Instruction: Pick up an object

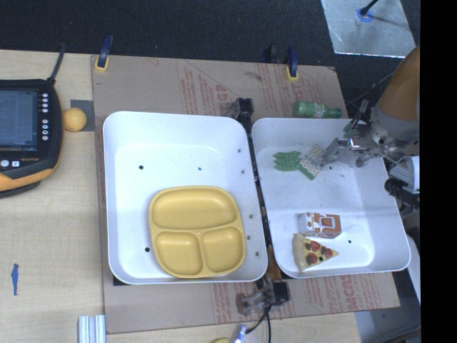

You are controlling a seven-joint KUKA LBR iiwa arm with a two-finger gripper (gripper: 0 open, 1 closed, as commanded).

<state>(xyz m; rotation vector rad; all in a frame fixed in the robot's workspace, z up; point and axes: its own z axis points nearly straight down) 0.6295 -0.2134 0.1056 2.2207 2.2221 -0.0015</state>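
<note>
The hand [330,153] is reaching into the right bin [371,191] from the right, and its fingers are pinching a small grey patterned piece [311,161] lying just beside a green leafy toy [287,161]. A pizza slice [313,252] and a little carton [320,224] are sitting near that bin's front; a yellow divided plate [196,230] is resting in the left bin [128,191].
</note>
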